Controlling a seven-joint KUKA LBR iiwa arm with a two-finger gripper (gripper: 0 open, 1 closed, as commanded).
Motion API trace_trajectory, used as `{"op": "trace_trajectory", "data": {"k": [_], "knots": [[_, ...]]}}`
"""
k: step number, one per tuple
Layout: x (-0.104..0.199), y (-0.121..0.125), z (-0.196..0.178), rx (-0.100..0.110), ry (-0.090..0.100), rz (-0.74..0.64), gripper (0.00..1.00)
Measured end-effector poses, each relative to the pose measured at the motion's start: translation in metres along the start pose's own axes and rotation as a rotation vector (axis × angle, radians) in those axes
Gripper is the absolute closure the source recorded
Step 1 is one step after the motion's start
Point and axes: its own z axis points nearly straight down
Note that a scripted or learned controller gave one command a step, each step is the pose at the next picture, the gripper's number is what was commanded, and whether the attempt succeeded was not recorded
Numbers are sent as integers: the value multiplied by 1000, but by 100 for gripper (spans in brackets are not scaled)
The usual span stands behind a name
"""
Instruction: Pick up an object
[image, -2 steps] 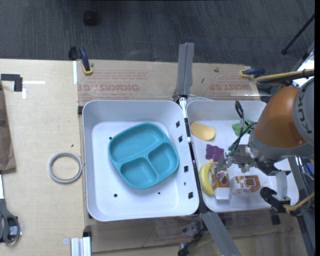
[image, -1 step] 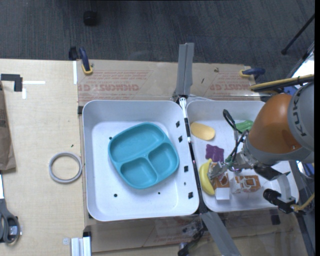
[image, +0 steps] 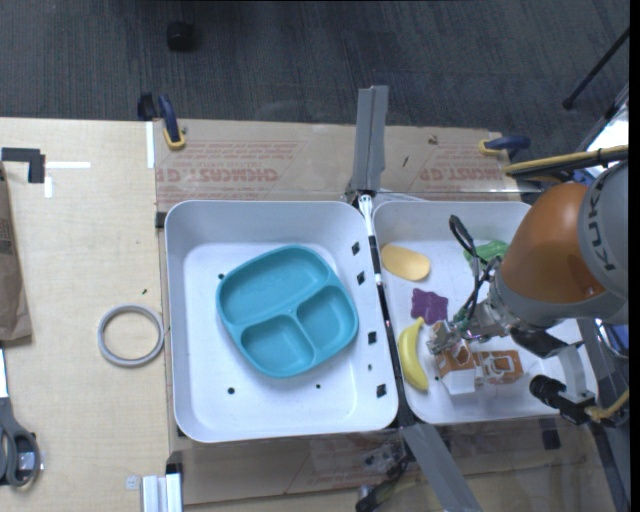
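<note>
arm (image: 560, 250) bent low, tool (image: 450, 345) beside banana (image: 411, 355)

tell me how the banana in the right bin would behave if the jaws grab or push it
The banana looks smooth and glossy, so it may slip. Its curved shape would likely pivot or rock when pushed. It lies near the bin wall, so access looks tight.

Arm (image: 590, 240) – white "KU" lettering; cardboard (image: 240, 165) print unreadable.
</note>
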Motion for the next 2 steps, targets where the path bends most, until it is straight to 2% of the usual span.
{"op": "trace_trajectory", "data": {"k": [1, 2], "knots": [[25, 45, -89, 5, -2, 138, 100], [34, 34, -88, 6, -1, 62, 100]]}}
